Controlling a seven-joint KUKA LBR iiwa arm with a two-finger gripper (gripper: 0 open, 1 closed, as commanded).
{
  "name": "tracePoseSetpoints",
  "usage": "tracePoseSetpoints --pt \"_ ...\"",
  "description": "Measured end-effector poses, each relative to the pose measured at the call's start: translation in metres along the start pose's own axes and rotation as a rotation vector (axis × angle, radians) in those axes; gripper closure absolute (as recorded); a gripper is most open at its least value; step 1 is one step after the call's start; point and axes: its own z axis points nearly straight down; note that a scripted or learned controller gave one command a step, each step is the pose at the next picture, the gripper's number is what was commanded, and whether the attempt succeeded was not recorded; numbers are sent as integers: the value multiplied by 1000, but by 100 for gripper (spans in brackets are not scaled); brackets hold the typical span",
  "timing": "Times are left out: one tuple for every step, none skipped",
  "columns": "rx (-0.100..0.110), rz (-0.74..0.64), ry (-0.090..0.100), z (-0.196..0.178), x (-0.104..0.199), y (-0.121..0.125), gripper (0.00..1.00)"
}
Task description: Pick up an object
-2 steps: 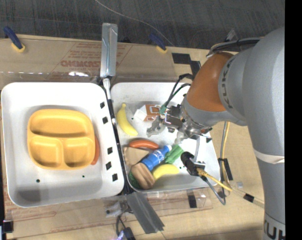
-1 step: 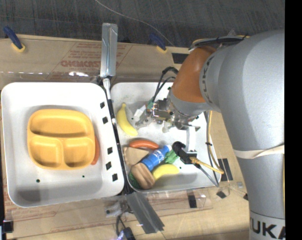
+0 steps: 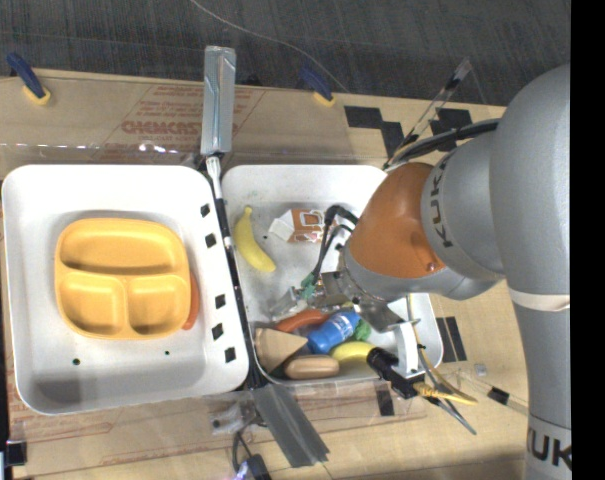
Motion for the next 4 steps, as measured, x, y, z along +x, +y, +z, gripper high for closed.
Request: tracePoseSetpoints --pt "-1 -3 -1 -10 -1 1 100" --pt "-1 -8 -1 -19 -1 2 100" --pt "-1 -8 -1 -19 -1 2 0" --pt "-1 -20 -1 -17 5 71 0"
